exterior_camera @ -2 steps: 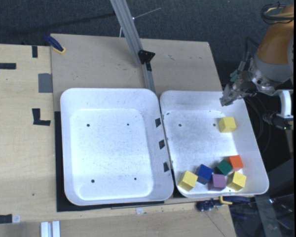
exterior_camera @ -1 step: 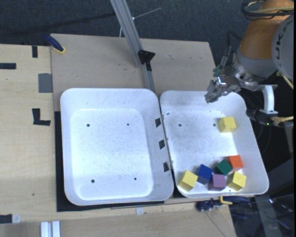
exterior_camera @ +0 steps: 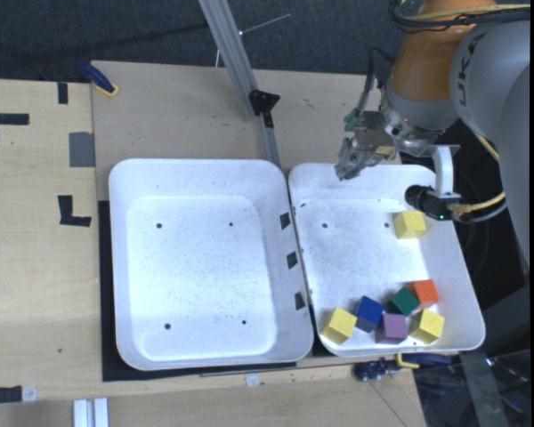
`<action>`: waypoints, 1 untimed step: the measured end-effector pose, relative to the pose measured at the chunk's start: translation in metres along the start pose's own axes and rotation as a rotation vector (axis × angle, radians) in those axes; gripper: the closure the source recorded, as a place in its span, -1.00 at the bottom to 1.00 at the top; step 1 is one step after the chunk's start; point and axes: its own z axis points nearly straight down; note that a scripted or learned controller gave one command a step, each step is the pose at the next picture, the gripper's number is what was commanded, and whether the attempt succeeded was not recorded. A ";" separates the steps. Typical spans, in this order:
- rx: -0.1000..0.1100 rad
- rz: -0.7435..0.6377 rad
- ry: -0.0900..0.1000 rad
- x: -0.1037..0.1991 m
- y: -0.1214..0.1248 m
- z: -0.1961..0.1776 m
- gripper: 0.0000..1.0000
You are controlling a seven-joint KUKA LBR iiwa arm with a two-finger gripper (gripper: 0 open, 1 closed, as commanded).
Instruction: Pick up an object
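- A tan counter (exterior_camera: 36,265) carried two white bins.
- The gripper (exterior_camera: 349,169) hung over the right bin's (exterior_camera: 356,247) far edge; its state could not be told.
- Coloured blocks (exterior_camera: 387,317) clustered near; one yellow block (exterior_camera: 409,225) sat apart.

One fixed camera looks down on the tabletop (exterior_camera: 44,265) from above, at a slant rather than straight overhead. It stands far enough back to take in both white bins whole: the left bin (exterior_camera: 125,185) sits near the middle of the frame and the right bin (exterior_camera: 463,283) toward the right side. The top of the frame reaches past the tabletop's far edge to dark floor. The arm (exterior_camera: 481,69) comes in from the upper right corner and looms large, being nearer the lens than the bins. A slanted metal rail (exterior_camera: 227,38) crosses the upper middle of the view.
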 end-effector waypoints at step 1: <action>0.001 0.001 -0.001 0.055 0.013 0.012 1.00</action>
